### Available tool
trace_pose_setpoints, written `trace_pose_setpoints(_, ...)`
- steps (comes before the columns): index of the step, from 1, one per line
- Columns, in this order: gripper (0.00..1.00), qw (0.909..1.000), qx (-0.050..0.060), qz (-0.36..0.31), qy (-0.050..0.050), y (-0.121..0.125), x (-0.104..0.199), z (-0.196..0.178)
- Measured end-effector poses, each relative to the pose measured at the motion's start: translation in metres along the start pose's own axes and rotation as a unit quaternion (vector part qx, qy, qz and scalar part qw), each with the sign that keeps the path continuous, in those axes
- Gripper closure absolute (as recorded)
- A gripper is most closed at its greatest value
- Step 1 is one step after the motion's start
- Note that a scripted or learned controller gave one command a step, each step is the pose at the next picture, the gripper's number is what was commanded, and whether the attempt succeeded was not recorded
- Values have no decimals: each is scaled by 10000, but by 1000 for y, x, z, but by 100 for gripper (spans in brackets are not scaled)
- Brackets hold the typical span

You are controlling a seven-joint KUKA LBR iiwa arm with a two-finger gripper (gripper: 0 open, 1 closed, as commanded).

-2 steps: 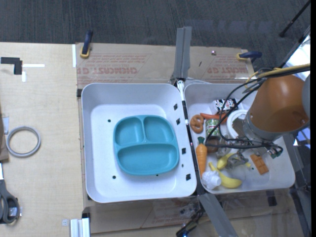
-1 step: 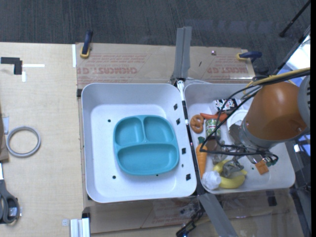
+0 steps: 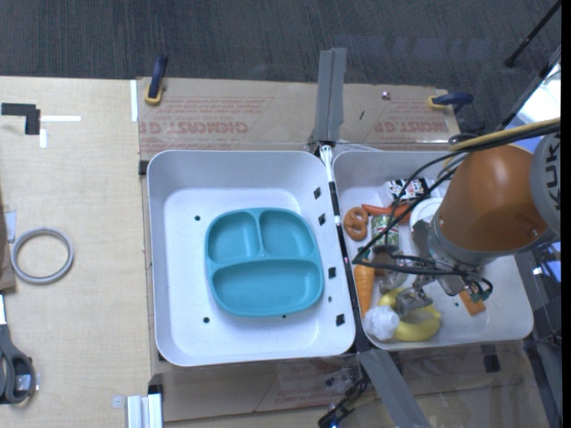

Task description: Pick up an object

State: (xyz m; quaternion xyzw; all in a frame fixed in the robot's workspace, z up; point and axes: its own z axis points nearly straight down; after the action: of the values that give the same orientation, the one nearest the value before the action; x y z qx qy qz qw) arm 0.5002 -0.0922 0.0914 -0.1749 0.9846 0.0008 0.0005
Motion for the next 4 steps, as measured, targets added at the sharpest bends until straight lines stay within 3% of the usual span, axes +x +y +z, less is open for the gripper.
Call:
trace_pose_setpoints(1,100,10000,3,-11,-15,0,-2,-9)
trace_pose_setpoints(2,100,9918,9,1276,-12,-24,-33,-30)
trace_pose_setpoints(3,100,9890,11,1482,-14,-1,14,-1)
trace_pose_setpoints(4,0,9889,30,1486,-76,-3,10,-4)
